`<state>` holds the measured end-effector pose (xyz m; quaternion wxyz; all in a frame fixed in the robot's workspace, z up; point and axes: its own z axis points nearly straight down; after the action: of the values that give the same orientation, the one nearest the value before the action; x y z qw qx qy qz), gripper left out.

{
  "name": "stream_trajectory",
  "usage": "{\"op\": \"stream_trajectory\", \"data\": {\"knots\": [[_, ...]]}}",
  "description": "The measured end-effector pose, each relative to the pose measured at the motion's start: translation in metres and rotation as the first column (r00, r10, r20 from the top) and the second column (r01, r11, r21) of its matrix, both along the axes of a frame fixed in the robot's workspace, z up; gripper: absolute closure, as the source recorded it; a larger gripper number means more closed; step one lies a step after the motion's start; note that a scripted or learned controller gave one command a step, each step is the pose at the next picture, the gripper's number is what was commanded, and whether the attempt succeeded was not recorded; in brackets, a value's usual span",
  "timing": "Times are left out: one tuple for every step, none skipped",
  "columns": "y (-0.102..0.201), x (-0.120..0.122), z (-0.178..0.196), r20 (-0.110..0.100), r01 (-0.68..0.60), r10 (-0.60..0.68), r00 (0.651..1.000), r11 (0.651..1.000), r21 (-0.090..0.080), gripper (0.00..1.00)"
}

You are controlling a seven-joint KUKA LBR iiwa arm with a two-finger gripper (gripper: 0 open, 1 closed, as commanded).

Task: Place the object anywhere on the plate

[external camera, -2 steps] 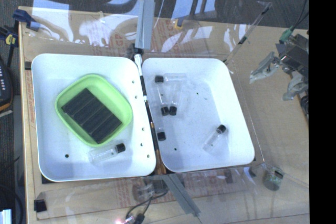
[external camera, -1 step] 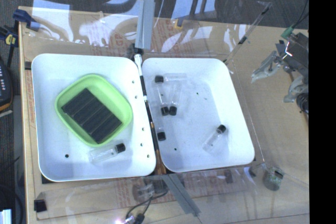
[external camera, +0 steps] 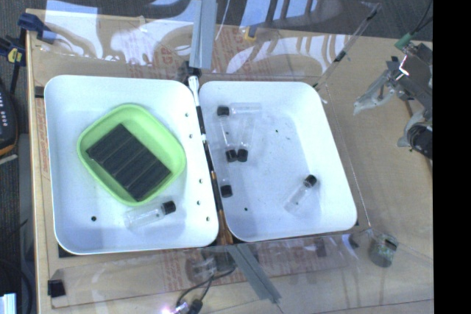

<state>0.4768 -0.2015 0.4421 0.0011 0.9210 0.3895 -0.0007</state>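
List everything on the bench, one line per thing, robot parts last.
white bins: 2, white, side by side on the bench.
plate: 1, lime green, in the left bin.
ridged slab: 1, dark grey, lying on the plate.
vials with black caps: 4, clear; one in the left bin in front of the plate, three in the right bin: back, middle, front right.
loose black cap: 1, black, right bin near its left wall.
gripper: 1, grey, over the bench to the right of the right bin, holding nothing visible.
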Motion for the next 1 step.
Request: {"op": "stream_trajectory", "data": {"knots": [[-0.0023,-0.0001,-0.0001,0.000,0.056,-0.056,0.998,0.998,-0.001,0.00]]}}
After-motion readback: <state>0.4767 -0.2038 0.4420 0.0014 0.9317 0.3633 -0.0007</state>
